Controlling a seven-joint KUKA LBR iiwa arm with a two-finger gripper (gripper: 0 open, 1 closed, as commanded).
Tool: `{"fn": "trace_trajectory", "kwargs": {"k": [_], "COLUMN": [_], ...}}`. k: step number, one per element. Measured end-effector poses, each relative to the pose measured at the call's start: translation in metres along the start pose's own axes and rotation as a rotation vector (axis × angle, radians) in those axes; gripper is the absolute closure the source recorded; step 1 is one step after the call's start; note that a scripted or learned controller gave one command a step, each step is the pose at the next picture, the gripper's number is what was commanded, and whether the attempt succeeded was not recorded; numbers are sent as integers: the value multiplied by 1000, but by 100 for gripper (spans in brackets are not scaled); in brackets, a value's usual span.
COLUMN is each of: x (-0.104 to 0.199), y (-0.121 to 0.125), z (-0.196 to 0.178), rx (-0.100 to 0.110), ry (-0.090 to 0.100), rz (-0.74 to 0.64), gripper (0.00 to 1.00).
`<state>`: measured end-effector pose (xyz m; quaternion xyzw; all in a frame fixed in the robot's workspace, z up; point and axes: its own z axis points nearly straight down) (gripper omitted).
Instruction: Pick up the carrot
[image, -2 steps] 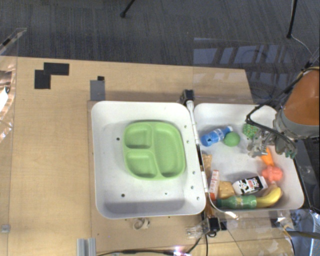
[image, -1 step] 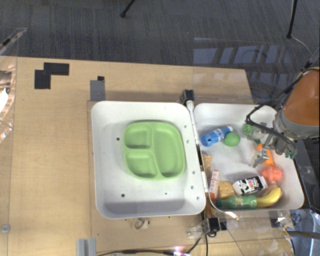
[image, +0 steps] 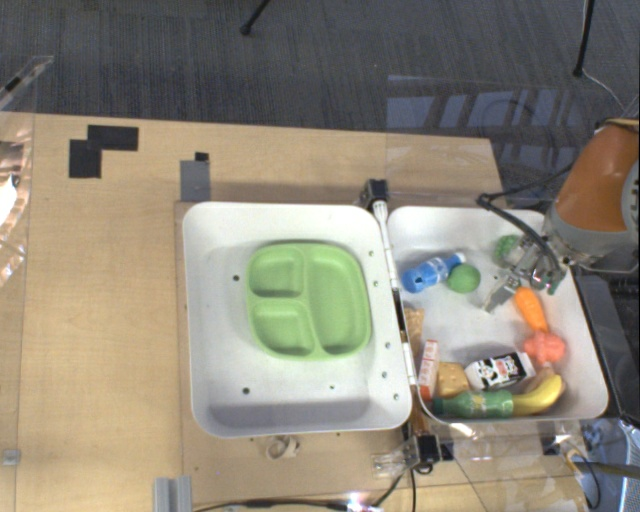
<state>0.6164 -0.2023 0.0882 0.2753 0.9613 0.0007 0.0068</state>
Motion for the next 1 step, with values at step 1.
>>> {"fn": "trace_trajectory", "kwargs": {"k": [1], "x": [-4], "y": [3], "z": [-15], "rx": [-4], "ry": [-13], "rz": [-7], "gripper": [100]}}
